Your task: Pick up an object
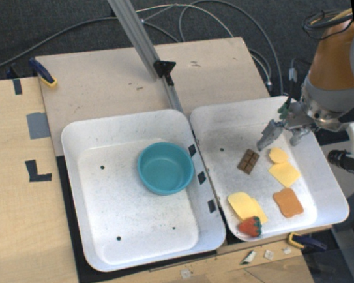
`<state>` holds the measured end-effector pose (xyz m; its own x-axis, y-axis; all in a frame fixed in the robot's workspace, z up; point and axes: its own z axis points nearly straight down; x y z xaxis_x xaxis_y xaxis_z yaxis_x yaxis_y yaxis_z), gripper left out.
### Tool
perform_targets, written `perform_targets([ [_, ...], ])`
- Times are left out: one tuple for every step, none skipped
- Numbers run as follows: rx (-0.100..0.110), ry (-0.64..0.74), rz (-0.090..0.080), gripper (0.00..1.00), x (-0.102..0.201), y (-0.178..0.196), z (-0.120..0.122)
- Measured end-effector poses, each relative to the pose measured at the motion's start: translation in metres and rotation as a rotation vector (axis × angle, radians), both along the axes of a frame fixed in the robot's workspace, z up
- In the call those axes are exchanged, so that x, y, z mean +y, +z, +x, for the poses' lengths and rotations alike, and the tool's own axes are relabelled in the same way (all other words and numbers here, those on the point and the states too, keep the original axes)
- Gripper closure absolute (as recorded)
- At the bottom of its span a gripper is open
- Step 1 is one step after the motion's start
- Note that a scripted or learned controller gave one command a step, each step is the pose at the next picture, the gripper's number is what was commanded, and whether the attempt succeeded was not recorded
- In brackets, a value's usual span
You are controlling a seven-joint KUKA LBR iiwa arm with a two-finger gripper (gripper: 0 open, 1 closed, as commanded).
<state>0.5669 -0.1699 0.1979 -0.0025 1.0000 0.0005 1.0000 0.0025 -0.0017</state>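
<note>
Across both bins: one bowl [164, 167], six food pieces; claw [286, 132] spread, grasping nothing

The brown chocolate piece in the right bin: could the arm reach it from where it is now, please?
Probably yes. The gripper hovers over the right bin, close beside the chocolate piece, which lies flat with bare floor around it. The nearest yellow pieces lie apart from it, so nothing blocks the way.

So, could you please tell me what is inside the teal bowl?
The teal bowl in the left bin shows only its bare teal floor and walls. Its near wall hides a sliver of the floor.
</note>
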Motion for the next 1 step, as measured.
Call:
perform_targets([
  [0.0,0.0,0.0,0.0,-0.0001,0.0001,0.0],
])
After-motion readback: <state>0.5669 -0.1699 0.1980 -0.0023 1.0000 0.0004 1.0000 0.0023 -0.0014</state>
